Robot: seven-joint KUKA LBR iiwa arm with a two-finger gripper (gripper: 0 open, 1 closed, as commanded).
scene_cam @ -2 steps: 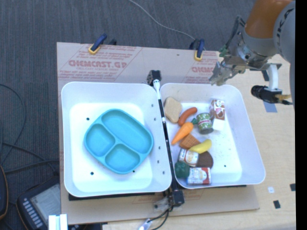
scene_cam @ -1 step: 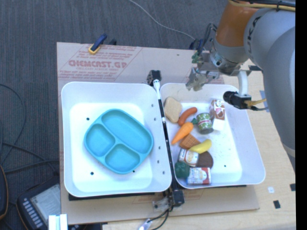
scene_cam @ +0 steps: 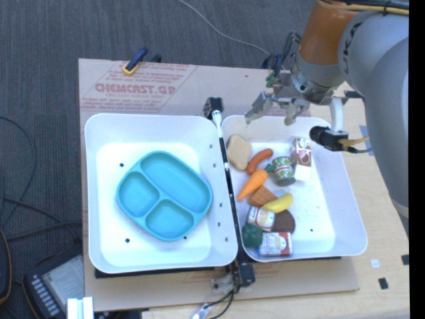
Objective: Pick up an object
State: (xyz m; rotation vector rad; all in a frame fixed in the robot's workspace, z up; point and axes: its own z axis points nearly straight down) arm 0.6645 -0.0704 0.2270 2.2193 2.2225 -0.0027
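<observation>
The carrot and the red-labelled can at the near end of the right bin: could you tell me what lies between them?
In the camera view, between the carrot and the can lie a waffle-patterned piece and a yellow banana.

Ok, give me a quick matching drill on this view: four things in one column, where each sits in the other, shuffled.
Things:
1. blue three-compartment plastic plate
2. yellow toy banana
3. two-finger metal pincer
4. orange toy carrot

Places:
A. above the right bin's far rim
B. middle of the left bin
C. right bin, just right of the waffle cone
D. right bin, near the divider between the bins

Pairs: 1-B, 2-C, 3-A, 4-D
</observation>
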